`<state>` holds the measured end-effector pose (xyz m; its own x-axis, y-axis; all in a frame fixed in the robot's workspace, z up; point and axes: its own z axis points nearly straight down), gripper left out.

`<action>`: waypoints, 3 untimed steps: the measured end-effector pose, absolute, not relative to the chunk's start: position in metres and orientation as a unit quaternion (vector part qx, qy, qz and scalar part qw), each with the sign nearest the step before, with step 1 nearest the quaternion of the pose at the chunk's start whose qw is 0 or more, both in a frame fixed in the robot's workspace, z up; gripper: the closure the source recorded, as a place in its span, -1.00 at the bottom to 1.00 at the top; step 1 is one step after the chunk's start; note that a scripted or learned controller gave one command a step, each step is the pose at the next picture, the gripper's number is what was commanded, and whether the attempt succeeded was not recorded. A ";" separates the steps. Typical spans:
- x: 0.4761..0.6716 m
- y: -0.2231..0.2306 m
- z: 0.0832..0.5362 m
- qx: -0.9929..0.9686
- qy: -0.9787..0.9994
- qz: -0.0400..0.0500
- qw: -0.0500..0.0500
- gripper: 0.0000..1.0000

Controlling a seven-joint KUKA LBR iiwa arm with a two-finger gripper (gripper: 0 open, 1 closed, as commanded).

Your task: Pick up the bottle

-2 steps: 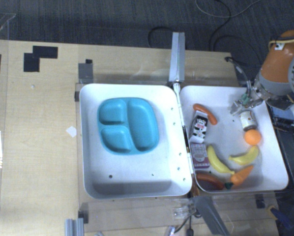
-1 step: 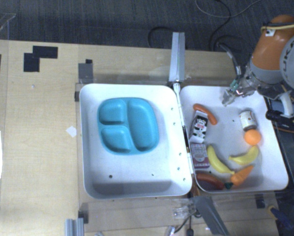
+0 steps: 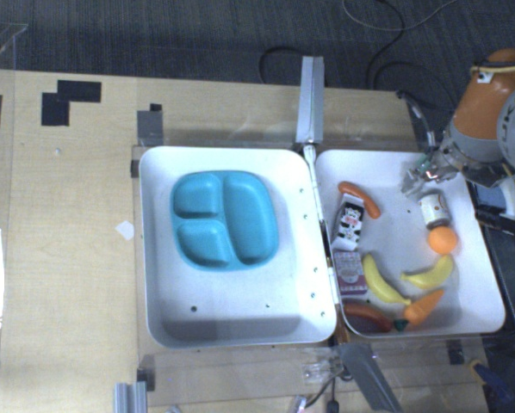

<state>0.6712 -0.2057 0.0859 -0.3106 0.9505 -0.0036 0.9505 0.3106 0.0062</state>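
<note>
Resting on the wooden bench (image 3: 59, 231), two white bins (image 3: 240, 329).

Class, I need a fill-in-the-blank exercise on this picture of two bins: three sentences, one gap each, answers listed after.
1. The blue divided plate lies in the ______ bin.
2. The small bottle lies just above a round fruit, the ______.
3. Two bananas lie in the right bin, and their colour is ______.

Missing words: left; orange; yellow
</note>
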 end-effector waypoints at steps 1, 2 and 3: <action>0.671 -0.201 0.116 0.505 0.863 0.001 0.002 1.00; 0.670 -0.126 0.117 0.531 0.847 0.001 0.001 1.00; 0.672 -0.125 0.126 0.530 0.848 0.002 0.002 1.00</action>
<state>0.6720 -0.1247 0.1261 -0.4385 0.8987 -0.0006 0.8987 0.4385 0.0056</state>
